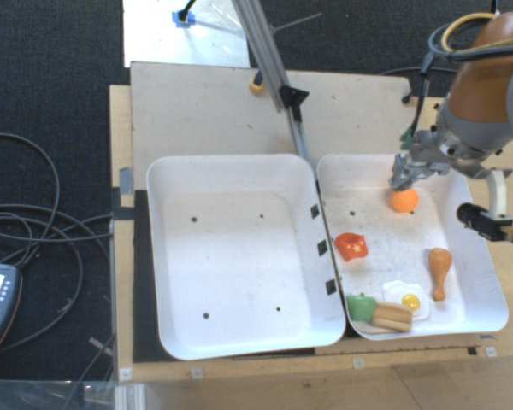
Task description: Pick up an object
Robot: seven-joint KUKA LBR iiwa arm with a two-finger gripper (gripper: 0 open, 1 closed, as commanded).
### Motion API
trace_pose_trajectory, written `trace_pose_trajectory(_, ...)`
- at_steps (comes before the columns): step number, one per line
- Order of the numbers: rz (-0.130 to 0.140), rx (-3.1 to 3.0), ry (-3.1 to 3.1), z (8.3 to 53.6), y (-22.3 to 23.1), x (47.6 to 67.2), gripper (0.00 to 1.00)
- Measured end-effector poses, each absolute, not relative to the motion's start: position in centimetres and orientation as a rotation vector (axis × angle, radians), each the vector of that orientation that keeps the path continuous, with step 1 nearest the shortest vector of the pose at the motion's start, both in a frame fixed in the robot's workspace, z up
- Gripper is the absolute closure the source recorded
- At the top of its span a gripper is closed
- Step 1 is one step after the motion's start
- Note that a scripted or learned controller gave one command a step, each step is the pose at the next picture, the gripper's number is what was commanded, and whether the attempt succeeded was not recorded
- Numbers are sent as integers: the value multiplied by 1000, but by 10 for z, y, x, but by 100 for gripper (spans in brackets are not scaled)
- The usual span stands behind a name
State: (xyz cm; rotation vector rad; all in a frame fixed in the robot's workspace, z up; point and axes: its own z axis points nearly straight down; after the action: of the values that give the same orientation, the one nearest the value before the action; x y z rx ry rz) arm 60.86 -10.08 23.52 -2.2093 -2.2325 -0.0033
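Orange ball [403, 201] sits near right bin's [479, 314] far wall, pincer [404, 178] just above, apparently touching; finger state unreadable.

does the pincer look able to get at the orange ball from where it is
Probably yes: the pincer sits right above the orange ball in the right bin, and nothing lies close beside the ball.

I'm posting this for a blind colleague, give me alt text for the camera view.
A grey robot arm's gripper hangs just above a small orange ball in the right white bin, which also holds a red pepper piece, a toy drumstick, a fried egg and a hot dog bun.
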Motion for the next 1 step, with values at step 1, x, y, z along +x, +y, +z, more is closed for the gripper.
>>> trace_pose_trajectory(1,-3,-2208,-2232,226,-46,604,100)
